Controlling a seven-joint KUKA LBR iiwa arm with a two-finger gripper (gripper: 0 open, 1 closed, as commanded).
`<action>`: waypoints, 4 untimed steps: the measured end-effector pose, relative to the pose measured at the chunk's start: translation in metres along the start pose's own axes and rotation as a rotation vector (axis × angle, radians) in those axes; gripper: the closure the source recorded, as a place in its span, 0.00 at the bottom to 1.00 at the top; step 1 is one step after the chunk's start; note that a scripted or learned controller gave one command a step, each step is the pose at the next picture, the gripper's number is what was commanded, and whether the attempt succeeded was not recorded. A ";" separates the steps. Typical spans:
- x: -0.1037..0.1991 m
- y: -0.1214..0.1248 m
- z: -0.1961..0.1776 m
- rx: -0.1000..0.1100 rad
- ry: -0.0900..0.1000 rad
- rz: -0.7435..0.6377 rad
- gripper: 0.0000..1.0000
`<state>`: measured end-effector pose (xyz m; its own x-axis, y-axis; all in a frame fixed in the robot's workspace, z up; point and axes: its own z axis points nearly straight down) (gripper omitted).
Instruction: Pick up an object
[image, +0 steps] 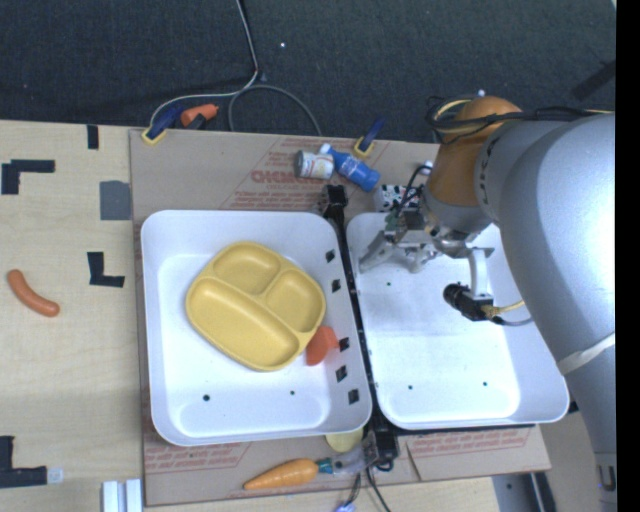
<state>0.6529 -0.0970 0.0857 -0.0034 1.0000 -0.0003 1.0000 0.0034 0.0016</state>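
Hovering over the right bin (455, 400), the pincer (400, 250) looks spread open, gripping nothing. Left of it lie a yellow plate (257, 305) and an orange piece (321, 346); reaching over there seems next.

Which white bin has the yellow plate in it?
The left bin holds the yellow plate, with a small orange piece beside it. The right bin is the one where the gripper is reaching.

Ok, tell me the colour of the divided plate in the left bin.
Yellow. The plate shows clearly in the camera view, lying in the left bin.
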 end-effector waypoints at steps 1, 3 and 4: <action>-0.008 0.017 0.000 0.000 0.001 0.001 0.00; 0.003 -0.012 -0.001 -0.002 -0.003 0.003 0.00; -0.002 0.015 0.000 0.000 0.000 0.001 0.00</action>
<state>0.6677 -0.0986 0.0854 -0.0028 1.0000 -0.0003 1.0000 0.0028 0.0018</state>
